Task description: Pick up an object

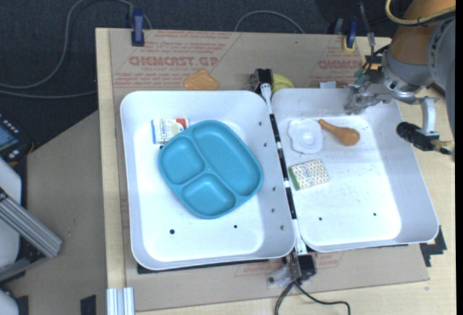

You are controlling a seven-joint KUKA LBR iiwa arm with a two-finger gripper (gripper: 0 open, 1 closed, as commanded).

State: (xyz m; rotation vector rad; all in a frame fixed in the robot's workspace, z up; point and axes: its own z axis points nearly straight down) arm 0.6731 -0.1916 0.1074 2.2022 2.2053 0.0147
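From my seat I saw the arm (pixel 419 24) reaching in over the far right corner of the bench (pixel 108 161), with the gripper (pixel 357 102) down at the far edge of the right bin (pixel 405 219), near that bin's far right corner. It was small and blurred on my screen, so I could not tell whether it was spread or closed, and I saw nothing in its grasp. The nearest thing to it was a brown wooden piece (pixel 339 132), lying flat on the bin floor just inward of the gripper and apart from it. Beside that piece, toward the bin's left edge, sat a white round lid (pixel 305 137), and nearer me along the same left edge lay a small patterned packet (pixel 309 174). In the left bin (pixel 155 234) a blue divided plate (pixel 209 168) lay across the middle, and a small carton (pixel 168 129) rested at the plate's far left side, partly tucked against it. Outside the bins, on the bench's far strip, I saw an orange lump (pixel 201 80) behind the left bin and a yellow-green thing (pixel 283 82) just behind the gap where the two bins met.
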